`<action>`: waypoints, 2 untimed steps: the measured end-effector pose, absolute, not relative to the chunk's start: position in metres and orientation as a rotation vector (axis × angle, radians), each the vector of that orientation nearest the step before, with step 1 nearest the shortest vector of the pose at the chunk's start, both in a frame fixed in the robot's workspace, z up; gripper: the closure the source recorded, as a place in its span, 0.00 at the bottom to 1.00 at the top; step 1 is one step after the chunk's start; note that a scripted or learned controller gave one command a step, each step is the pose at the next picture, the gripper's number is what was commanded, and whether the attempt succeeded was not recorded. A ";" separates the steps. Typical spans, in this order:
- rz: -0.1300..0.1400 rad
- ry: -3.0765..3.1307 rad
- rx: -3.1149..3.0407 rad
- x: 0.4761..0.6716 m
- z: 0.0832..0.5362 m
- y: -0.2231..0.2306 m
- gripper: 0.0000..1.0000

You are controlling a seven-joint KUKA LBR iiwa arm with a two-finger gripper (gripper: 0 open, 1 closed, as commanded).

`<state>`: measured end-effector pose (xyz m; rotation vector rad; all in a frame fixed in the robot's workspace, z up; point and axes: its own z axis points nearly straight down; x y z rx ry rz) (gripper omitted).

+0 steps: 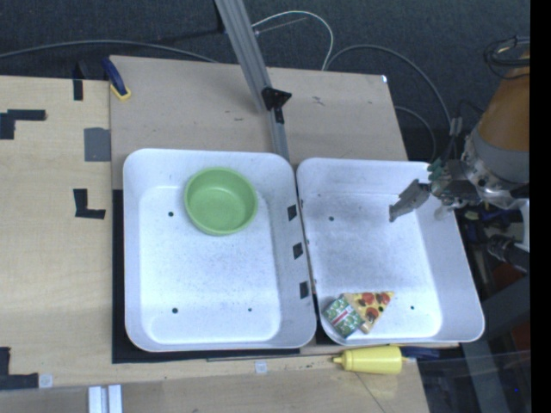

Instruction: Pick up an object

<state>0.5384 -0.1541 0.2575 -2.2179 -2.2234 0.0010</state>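
A green bowl sits upright in the far part of the left bin. A small colourful packet with red, yellow and green print lies in the near left corner of the right bin. A yellow bottle rests on its side on the bench just outside that bin's front rim. My gripper hangs over the far right part of the right bin, well away from the packet, with nothing seen in it.
A grey metal pole slants across the bench behind the bins. Cables loop over the dark floor at the back. A blue and yellow clamp sits on the bench's far left corner.
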 end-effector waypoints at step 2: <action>0.007 -2.219 -2.216 0.528 0.200 -0.150 0.00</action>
